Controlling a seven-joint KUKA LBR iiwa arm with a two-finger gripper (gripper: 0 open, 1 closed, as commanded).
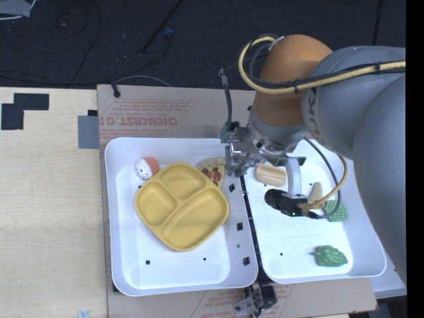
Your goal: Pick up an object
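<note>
so as far as i can judge, the pick isn't done yet. the gripper hangs low over the far end of the ridge where the left bin and the right bin meet. the big grey arm and its orange band cover a lot of it from above. honestly i can't tell whether it's open or shut, the working end is just a cluttered metal blob from this angle. i don't see anything sitting in it either, so i wouldn't call anything grabbed.

the task only says "an object", so here's what's up for grabs. closest are a flat slice with red spots, just left of the gripper in the left bin at the far right edge of the yellow divided plate, and a tan block, just right of the gripper in the right bin. can't say which one it's going for, it's pretty much between them.

further off, a small white-and-orange piece sits by the plate's far left edge. a green bunch is over on the right side of the right bin, and a green leafy lump is near that bin's near right corner. all of them look to be resting on the bin floors.

my read: it's at the reach or descend stage at best. closing on something and lifting it clear are both left to do.
</note>
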